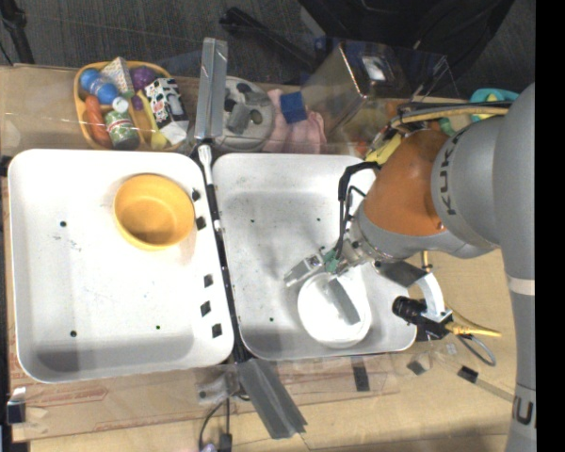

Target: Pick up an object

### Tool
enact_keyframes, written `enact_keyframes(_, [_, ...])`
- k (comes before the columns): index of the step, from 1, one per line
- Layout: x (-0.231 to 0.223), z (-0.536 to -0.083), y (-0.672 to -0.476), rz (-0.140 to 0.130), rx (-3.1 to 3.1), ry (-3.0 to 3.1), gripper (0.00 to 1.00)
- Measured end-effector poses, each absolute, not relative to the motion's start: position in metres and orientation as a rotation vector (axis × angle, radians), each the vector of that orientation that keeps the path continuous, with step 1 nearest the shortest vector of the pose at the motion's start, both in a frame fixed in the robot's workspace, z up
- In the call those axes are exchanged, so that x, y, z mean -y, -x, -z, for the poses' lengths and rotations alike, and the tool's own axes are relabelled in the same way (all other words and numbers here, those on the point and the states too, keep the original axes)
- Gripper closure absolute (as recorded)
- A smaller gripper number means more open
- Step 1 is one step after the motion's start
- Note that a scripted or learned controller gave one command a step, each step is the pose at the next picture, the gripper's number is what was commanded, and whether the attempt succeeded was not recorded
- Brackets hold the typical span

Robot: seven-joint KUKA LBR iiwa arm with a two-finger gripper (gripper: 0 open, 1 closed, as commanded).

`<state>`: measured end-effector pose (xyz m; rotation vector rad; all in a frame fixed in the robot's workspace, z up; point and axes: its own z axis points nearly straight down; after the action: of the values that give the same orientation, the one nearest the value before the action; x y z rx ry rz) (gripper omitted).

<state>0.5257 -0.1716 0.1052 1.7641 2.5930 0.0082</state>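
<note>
The claw [322,276] spreads open over a white bowl [331,315] (its far rim hidden), gripping nothing.

End effector [322,279] lowered, its fingers spread.

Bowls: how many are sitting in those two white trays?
2. A yellow bowl sits in the left bin, toward its back. A white bowl sits in the right bin, at its front, under the hand. The arm may hide more.
</note>
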Motion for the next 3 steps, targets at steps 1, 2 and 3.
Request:
enact_keyframes(1, [0.211, -0.117, -0.488, -0.001, -2.623, -1.728, 0.0])
enact_keyframes(2, [0.21, -0.144, -0.543, 0.001, -2.463, -1.953, 0.0])
enact_keyframes(3, [0.21, -0.11, -0.499, 0.001, -2.512, -1.893, 0.0])
